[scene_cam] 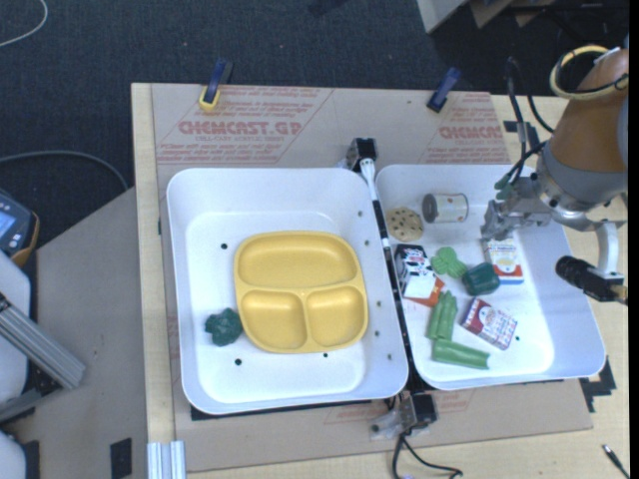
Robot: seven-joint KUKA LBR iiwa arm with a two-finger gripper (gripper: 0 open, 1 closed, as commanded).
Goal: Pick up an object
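Nearby — small white carton [506, 263], red-and-blue print.

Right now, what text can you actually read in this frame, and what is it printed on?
"CHEMCAST GP": red print on the brown paper sheet behind the left bin, repeated faintly across it and at the right.
Red and white packet: print too small to read.
White card under the gripper: blurred.
Black and red packet: unreadable.

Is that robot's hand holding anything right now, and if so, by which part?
Nothing shows as held. The hand hovers over the right bin, above a small white carton; whether it is open cannot be told.
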